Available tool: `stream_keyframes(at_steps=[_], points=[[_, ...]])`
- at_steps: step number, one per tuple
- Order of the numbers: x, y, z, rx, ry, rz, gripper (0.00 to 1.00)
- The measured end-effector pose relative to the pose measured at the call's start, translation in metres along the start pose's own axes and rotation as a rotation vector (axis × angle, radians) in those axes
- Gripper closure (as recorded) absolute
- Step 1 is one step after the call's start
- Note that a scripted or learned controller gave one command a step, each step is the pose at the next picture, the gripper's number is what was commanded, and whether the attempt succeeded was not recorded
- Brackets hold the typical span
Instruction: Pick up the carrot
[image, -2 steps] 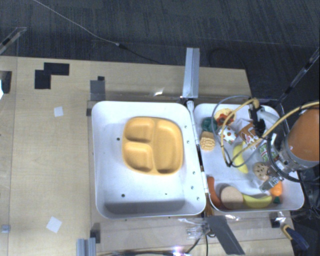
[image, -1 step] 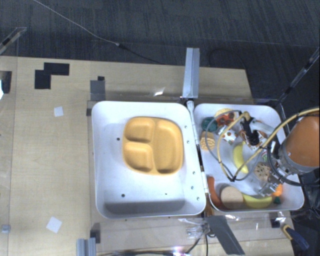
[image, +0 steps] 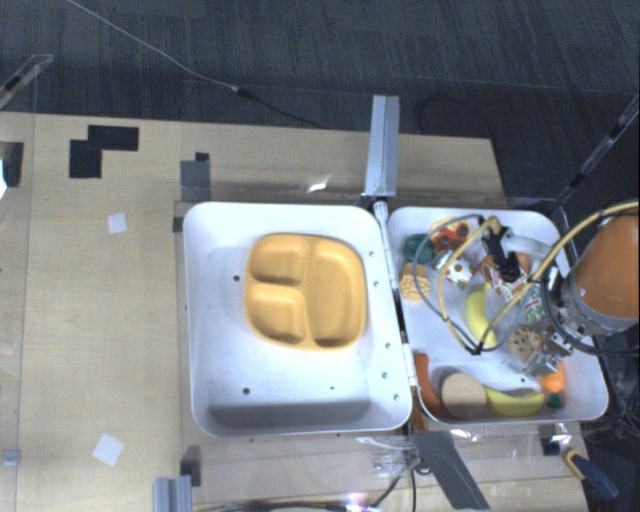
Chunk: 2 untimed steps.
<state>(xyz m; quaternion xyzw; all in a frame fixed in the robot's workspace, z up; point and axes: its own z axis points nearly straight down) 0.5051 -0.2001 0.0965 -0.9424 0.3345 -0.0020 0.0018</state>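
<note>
One pincer (image: 548, 362) sits low over the carrot (image: 553, 380), apparently touching it.

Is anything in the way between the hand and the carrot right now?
Nothing visible. The hand hangs right over the carrot in the right bin; a banana lies close beside it and might crowd the grasp.

You see two white bins: the left bin (image: 215, 330) carries a yellow-orange divided tray (image: 305, 290). Along the near edge of the right bin (image: 590, 400) lie a yellow banana (image: 515, 402), a tan rounded item (image: 462, 392) and an orange carrot (image: 553, 380). The bench (image: 90, 330) is pale wood-grain with black patches.
</note>
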Motion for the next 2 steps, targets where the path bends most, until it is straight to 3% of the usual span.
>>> stream_keyframes(at_steps=[2], points=[[-0.0024, 0.0072, 0.0083, -0.001, 0.004, -0.417, 1.00]])
